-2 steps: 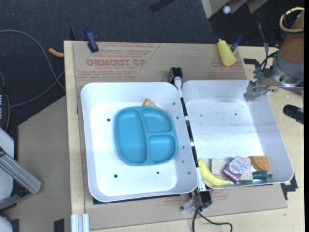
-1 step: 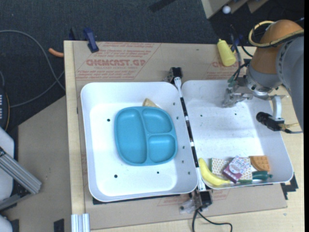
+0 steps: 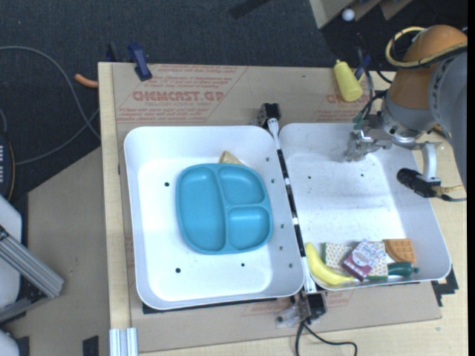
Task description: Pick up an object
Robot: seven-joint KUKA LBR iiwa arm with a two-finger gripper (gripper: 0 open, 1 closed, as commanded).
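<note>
I take the blue plate (image 3: 223,206) as my landmark: a three-compartment dish lying flat in the middle of the left bin (image 3: 148,273). A tan scrap (image 3: 229,157) pokes out from behind its far edge, touching it.

To the right of the plate, past the black clips joining the bins, is the right bin (image 3: 423,221). The pickable things are bunched along its near edge, right of and nearer than the plate: a banana (image 3: 323,268) closest to the plate, then a patterned packet (image 3: 335,254), a pink-and-white wrapper (image 3: 367,256) whose print I cannot read, a waffle (image 3: 399,250) farthest out, and a green-handled tool (image 3: 397,272) in front of them. They touch or overlap one another.

The gripper (image 3: 359,144) is well to the right of the plate and beyond it, at the far end of the right bin, well apart from that heap. I see nothing between its fingers, and I cannot tell whether they are apart or together.

On the cardboard sheet (image 3: 178,95) beyond the plate I read red lettering, "CHEMCAST GP"; the smaller lines under it are too fine to read. A blue clamp (image 3: 138,60) and a yellow clamp (image 3: 346,81) pin the sheet's far edge.
</note>
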